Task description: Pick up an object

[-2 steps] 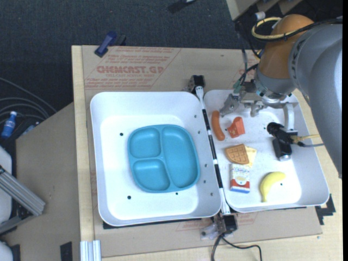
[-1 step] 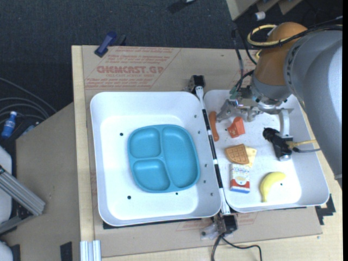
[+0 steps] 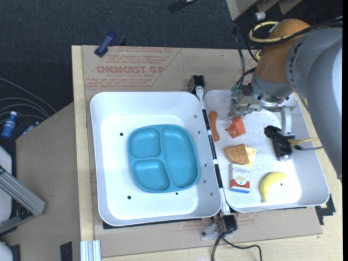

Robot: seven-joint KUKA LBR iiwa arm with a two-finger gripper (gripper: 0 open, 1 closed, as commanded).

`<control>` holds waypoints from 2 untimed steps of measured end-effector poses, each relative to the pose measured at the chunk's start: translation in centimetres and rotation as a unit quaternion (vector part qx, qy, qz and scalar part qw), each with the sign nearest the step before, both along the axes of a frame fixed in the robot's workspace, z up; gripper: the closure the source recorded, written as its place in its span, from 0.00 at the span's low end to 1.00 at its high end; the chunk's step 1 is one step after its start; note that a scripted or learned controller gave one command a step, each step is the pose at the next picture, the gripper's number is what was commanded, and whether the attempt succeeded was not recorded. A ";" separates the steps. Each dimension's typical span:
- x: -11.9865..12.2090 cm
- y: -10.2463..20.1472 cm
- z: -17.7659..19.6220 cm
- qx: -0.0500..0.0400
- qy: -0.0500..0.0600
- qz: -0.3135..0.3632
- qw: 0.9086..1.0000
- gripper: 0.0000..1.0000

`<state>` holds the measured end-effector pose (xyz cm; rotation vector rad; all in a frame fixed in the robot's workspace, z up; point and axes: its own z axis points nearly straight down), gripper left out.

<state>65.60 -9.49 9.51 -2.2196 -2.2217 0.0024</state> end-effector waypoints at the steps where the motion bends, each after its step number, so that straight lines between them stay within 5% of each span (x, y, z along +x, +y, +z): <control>1: 1.1 3.9 10.1 0.000 -0.002 0.000 1.000 1.00; 2: 1.1 3.8 10.0 0.000 -0.001 0.000 1.000 0.00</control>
